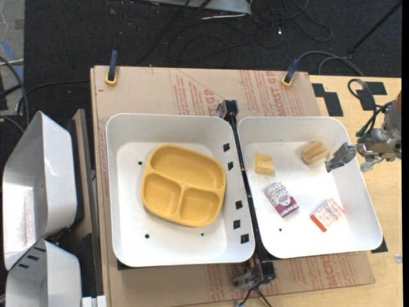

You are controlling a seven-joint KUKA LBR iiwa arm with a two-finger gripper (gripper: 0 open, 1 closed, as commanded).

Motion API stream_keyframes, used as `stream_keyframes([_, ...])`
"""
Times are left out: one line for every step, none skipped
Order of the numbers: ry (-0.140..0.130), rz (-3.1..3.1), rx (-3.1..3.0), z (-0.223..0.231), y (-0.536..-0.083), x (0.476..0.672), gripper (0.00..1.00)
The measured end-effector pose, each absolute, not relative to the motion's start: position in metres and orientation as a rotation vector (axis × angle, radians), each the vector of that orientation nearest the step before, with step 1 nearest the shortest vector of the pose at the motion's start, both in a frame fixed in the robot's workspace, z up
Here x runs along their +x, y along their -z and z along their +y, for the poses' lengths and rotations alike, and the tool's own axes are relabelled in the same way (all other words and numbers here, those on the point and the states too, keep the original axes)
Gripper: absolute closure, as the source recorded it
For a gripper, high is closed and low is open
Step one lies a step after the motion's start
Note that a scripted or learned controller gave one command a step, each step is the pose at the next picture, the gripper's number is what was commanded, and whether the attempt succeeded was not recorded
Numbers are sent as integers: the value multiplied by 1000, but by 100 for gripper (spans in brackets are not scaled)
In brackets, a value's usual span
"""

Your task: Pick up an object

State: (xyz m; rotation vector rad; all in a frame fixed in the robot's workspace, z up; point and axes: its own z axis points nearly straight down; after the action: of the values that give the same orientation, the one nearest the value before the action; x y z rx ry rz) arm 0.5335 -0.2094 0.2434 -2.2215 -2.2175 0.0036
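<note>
Tan block (314,152) (perhaps bread) flat in right bin (358,238)

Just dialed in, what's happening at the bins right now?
The arm's tool is at the right edge of the right bin, close to the tan bread-like piece, with nothing visibly held. The bin also holds a yellow cheese-like block, a maroon packet and a red-and-white packet. A yellow divided tray lies in the left bin. No pick yet.
</note>
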Motion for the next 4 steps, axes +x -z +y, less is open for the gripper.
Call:
stream_keyframes([-3, -2218, -2222, -213, -187, 542, 0])
stream_keyframes([-3, -2219, -2219, -211, -136, 552, 0])
stream_keyframes([1, -2221, -2224, -211, -149, 553, 100])
stream_keyframes([3, -2225, -2226, -218, -210, 551, 100])
